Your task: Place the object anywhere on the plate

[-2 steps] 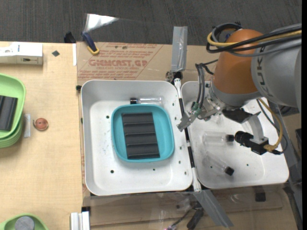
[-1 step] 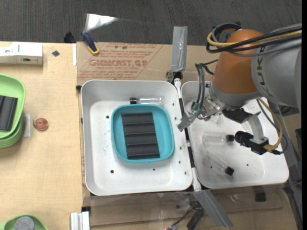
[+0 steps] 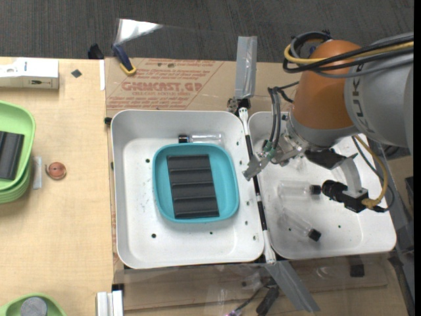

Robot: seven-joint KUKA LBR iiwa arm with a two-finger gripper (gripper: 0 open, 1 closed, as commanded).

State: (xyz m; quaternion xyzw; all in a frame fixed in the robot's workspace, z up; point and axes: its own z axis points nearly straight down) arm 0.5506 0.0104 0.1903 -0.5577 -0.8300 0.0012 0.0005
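A teal square plate (image 3: 195,182) with a dark ridged insert lies in the left white bin (image 3: 131,236). Behind it, against the bin's far wall, rests a clear tube with a black end (image 3: 199,138). Two more clear tubes with black caps lie in the right bin (image 3: 368,239), one mid-bin (image 3: 297,191) and one nearer the front (image 3: 304,229). My gripper (image 3: 260,161) hangs low over the divider between the bins, at the plate's right edge. The wrist hides much of it, and nothing shows in its grasp.
The arm's orange band and grey body (image 3: 329,104) cover the back of the right bin, with cables looping to a black connector (image 3: 342,195). A cardboard sheet (image 3: 164,81) lies behind the bins. A green dish (image 3: 13,153) sits at the far left.
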